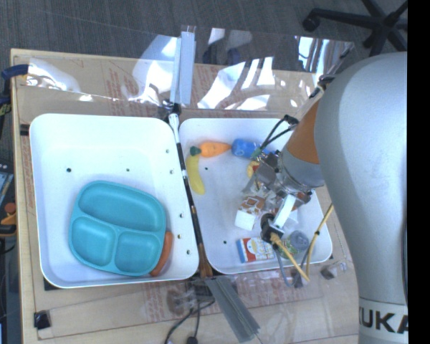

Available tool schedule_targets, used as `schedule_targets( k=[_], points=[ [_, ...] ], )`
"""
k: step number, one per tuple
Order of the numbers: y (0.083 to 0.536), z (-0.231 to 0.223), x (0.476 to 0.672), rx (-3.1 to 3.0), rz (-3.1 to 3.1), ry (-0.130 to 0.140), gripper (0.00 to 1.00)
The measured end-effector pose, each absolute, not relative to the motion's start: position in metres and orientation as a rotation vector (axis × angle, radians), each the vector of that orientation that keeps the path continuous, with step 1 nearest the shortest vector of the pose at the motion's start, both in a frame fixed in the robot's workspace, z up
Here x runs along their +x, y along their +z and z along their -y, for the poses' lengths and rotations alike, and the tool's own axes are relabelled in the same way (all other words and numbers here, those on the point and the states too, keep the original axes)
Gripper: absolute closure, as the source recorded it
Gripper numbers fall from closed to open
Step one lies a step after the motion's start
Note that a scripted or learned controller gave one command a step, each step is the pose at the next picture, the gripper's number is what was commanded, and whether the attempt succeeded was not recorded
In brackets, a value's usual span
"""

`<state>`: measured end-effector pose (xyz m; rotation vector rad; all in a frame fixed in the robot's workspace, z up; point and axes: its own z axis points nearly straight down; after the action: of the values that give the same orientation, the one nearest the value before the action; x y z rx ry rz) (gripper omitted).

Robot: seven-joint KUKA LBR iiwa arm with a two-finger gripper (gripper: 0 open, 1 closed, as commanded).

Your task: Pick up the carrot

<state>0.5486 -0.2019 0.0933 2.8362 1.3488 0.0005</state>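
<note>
The orange plastic carrot [215, 149] is seen unobstructed in the right-hand white bin [218, 228]. The two-finger gripper [261, 185] is poorly resolved; its state cannot be determined.

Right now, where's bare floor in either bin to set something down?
Left white bin: upper half bare, above the teal divided plate. Right white bin: strip between yellow banana and small printed cartons. Crowded around those cartons.

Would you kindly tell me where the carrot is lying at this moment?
In the camera view, the carrot lies in the right-hand bin, near its far left corner, just above the top of the banana, with a blue object to its right.
</note>
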Motion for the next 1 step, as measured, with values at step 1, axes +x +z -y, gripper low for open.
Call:
schedule_targets(
  k=[1],
  points=[
    [0.2545, 0.1479, 0.5572, 2.985, -0.991, -0.004, 1.00]
  ],
)
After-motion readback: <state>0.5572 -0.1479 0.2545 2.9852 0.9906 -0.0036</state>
